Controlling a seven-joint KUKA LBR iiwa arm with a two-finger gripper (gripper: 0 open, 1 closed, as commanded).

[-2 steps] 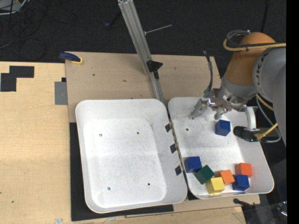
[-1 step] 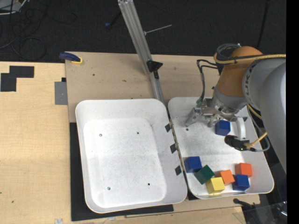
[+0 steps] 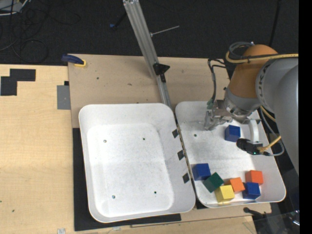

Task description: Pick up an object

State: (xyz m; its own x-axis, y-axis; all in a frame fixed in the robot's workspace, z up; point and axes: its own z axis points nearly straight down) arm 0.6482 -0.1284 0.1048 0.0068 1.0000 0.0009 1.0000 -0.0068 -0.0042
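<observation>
My gripper (image 3: 211,121) hangs low over the upper left part of the right bin (image 3: 214,145), under the orange wrist band. Nothing shows in it. A blue cube (image 3: 232,132) lies just to its right on the bin floor, apart from it. Near the bin's front edge lies a cluster of blocks: a blue cube (image 3: 201,171), a dark green block (image 3: 213,182), a yellow cube (image 3: 224,193), an orange block (image 3: 237,184), a red-orange cube (image 3: 254,177) and another blue cube (image 3: 252,189).
The left bin (image 3: 92,130) sits beside the right one, with black clips (image 3: 179,154) along the shared edge. A slanted metal rail (image 3: 146,48) rises behind the bins. Cables loop off the arm over the right bin's right side.
</observation>
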